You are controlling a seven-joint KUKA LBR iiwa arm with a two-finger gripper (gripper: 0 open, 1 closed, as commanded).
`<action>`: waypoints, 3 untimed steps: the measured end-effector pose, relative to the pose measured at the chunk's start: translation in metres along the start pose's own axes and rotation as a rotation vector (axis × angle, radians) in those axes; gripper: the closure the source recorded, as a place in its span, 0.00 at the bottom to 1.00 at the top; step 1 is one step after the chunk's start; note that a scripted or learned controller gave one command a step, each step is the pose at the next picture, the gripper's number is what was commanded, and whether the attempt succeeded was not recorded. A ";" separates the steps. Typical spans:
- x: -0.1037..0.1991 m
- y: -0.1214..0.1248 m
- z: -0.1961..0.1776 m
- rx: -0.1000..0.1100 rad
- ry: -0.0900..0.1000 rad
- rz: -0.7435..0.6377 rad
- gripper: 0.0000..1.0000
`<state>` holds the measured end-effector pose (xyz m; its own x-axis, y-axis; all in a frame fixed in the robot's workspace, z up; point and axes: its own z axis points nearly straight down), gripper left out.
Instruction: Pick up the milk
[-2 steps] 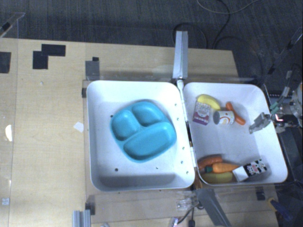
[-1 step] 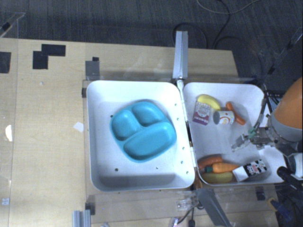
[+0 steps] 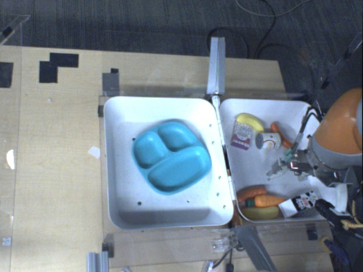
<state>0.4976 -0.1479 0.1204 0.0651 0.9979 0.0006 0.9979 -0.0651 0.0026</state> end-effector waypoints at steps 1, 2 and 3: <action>-0.050 -0.003 0.031 -0.006 0.006 0.267 0.00; 0.022 0.010 -0.010 -0.001 0.001 0.513 0.00; 0.062 0.068 -0.014 0.000 -0.001 0.627 0.00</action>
<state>0.5697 -0.0909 0.1348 0.6382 0.7698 0.0013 0.7698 -0.6383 0.0015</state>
